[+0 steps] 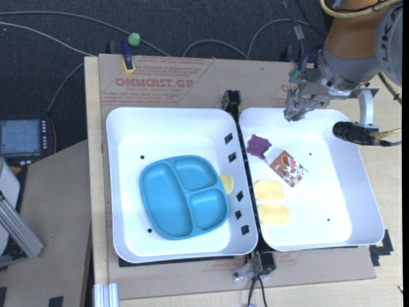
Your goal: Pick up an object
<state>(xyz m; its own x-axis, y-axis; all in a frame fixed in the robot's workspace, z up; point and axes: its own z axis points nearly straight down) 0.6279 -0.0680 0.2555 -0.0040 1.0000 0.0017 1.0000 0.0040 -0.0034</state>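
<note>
Hand hanging over the far rim of the right bin, fingertips pointing down, nothing between them. Whether spread or pinched, too small and too dark to tell from this angle. Grey arm with its orange band reaching in from the right, wrist well above the bin floor.

Judged from this: early in the task. Nothing lifted, nothing touched, hand apart from every item. Left to do: choosing an item, coming down over it, closing, raising.

Nearest candidates, all on the floor of the right bin, toward its left half. Closest to the hand, a small purple lump, soft-looking and crumpled, perhaps cloth or foam. Just beside it, toward the near side, a flat packet, white with red and brown printing, lying tilted; thin, so probably hard to get fingers under. Nearer still, two pale yellow pieces, one behind the other, rounded and low, the front one close to the near rim. All loose, none stacked.

Further out, across the divider, the left bin with a blue tray of three compartments lying flat and taking up much of the floor. A small yellow bit peeking out just beside the tray's right edge. Tray wide and shallow, likely awkward for a two-finger grip except at the rim.

Both bins resting on a tan worktop.
</note>
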